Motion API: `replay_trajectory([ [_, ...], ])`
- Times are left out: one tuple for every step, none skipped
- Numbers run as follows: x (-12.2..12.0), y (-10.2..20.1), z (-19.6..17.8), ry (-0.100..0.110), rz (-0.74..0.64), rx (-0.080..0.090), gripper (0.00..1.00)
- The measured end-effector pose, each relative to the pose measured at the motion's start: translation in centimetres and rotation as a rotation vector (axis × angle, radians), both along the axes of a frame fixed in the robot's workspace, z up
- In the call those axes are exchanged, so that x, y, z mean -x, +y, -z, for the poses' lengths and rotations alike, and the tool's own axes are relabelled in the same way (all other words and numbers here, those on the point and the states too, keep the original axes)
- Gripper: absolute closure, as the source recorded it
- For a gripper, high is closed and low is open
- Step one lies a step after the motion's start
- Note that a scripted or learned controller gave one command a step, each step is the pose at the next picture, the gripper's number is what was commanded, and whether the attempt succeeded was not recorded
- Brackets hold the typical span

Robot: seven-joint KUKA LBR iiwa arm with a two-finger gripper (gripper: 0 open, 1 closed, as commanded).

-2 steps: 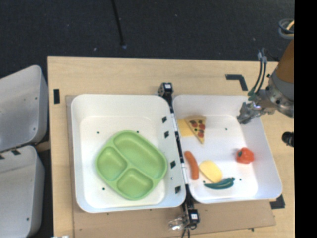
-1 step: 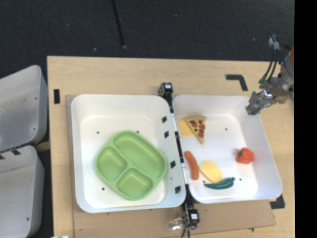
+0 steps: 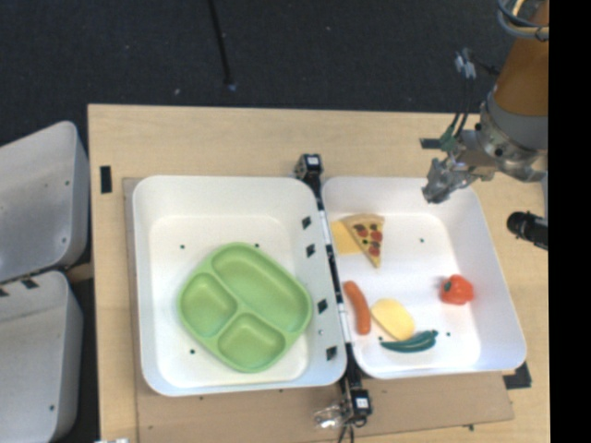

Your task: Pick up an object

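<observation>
Item: your claw (image 3: 441, 185) hangs over the right white bin's (image 3: 480, 238) far corner; you cannot tell its state. Nearest candidate: the flat toy pizza slice (image 3: 367, 236), lying leftward and nearer you, long axis pointing down-right.

wooden worktop (image 3: 231, 141) carrying two white bins: left bin (image 3: 148, 247) holds a green sectioned plate (image 3: 243, 305), right bin (image 3: 480, 275) beside it, dark floor (image 3: 138, 35) behind, white chairs (image 3: 37, 275) at left
</observation>
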State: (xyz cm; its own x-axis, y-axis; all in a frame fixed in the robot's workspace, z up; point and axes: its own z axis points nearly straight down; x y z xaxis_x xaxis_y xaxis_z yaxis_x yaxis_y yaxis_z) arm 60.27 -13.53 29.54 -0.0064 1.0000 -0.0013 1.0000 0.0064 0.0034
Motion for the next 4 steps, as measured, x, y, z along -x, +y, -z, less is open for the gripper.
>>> replay_trajectory([
  [-0.4,5.0,0.1,0.003,0.001,-0.001,1.0],
  [-2.7,9.8,1.6,0.002,0.001,0.0,1.0],
  [-4.1,14.9,1.5,0.001,0.001,-0.001,1.0],
  [-5.4,20.5,3.6,0.002,0.0,-0.001,1.0],
])
